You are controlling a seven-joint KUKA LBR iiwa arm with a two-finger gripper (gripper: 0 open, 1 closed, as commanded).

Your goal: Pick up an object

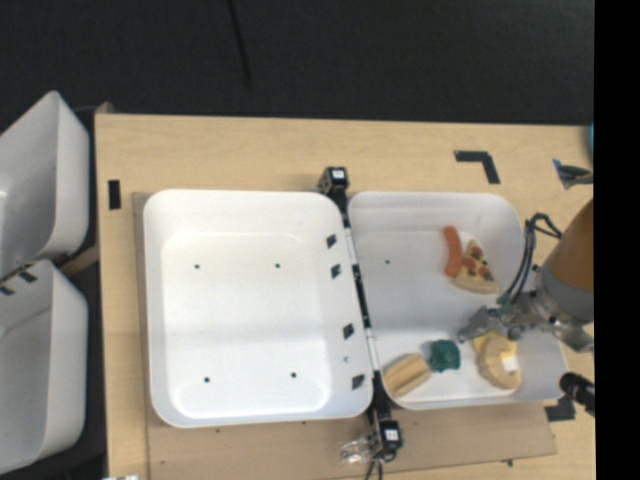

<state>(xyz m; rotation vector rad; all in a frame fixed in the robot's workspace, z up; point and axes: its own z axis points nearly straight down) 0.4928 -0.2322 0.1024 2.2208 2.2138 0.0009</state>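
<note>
The right bin (400, 238) holds a red-orange sausage (453, 251), a pizza-slice toy (476, 267), a tan bread-like block (406, 373), a small teal piece (443, 354) and a pale yellow lump (497, 358). My gripper (492, 324) reaches in from the right, low over the bin's right side, just above the yellow lump and right of the teal piece. The orange band of the arm (572, 258) shows at the right edge.
The left bin (245, 303) lies beside the right one, with black clips (350, 298) along the shared wall. White housings (35, 268) stand at the far left. Black marks (478, 163) lie on the wooden bench behind the right bin.
</note>
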